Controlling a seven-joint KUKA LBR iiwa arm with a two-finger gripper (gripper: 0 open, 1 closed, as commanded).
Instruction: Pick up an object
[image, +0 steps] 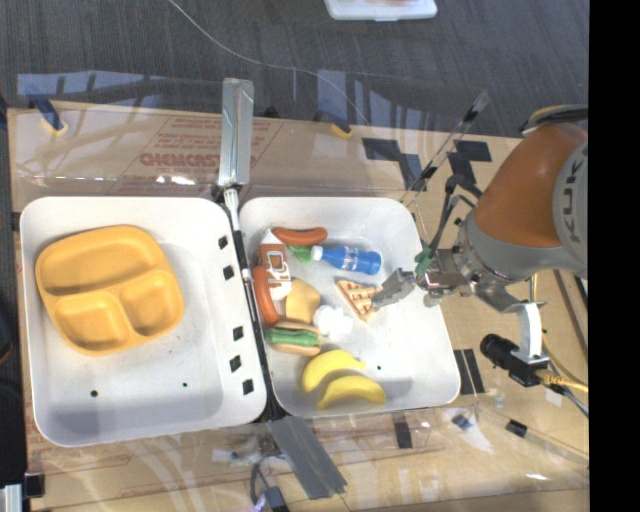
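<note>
Hand (392, 288) beside pizza slice (356, 297); can't tell if clenched. I judge slice light, stiff; I'd pinch its edges.

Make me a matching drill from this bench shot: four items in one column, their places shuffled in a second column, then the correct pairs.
Items:
1. yellow tray
2. banana
3. blue bottle
4. pizza slice

Places:
A. near front wall of the right bin
B. just left of the end effector, mid right bin
C. left bin
D. back half of right bin, below the sausage

Pairs: 1-C, 2-A, 3-D, 4-B
</note>
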